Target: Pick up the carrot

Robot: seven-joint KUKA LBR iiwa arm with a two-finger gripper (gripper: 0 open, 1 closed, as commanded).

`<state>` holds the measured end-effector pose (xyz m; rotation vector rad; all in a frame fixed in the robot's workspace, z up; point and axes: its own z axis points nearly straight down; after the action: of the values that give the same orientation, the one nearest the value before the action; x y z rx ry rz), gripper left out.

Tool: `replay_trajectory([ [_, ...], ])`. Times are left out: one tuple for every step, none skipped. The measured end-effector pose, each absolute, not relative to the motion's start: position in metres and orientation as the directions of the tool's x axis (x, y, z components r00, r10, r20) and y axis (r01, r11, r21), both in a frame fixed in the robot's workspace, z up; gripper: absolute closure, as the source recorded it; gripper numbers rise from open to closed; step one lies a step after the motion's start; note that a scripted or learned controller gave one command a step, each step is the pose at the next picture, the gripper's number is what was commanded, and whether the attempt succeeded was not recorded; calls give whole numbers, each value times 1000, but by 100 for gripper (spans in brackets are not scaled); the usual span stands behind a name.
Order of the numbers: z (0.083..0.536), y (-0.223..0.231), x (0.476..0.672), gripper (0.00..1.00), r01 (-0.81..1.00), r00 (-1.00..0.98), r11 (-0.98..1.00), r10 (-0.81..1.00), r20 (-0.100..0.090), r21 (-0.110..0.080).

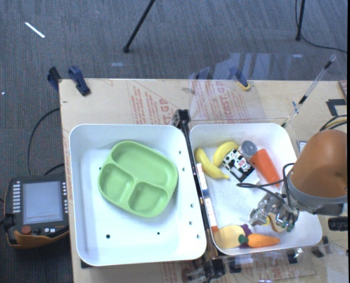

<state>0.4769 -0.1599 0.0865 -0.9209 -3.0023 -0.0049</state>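
Orange and tapered, the carrot (262,240) lies on its side by the near wall of the right bin (281,133), its purple-tipped end touching a pale yellow rounded toy (230,236) to its left. The gripper (273,216) hangs just above and slightly right of the carrot, apart from it, with nothing between its fingers; whether they are spread or closed I cannot tell, since cabling and metal parts blur together there. The carrot looks like a light, stiff plastic toy with a smooth skin that could slip or roll under a pinch. Its thick middle, taken across the width, seems the safest hold; the thin tip would likely squirt free. Farther from the carrot, toward the back of the bin, lie two bananas (213,161), a black-and-white block (240,164) and an orange cylinder (264,165).
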Motion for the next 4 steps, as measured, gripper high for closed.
replay_trajectory([
  [85, -125, 475, 100, 316, -949, 949, 316, 6, 2],
  [85, -127, 476, 0, 318, -948, 948, 318, 1, 0],
  [92, -81, 475, 0, 546, -838, 838, 546, 9, -1],
  [99, -82, 475, 100, 555, -832, 832, 555, 13, -1],
])
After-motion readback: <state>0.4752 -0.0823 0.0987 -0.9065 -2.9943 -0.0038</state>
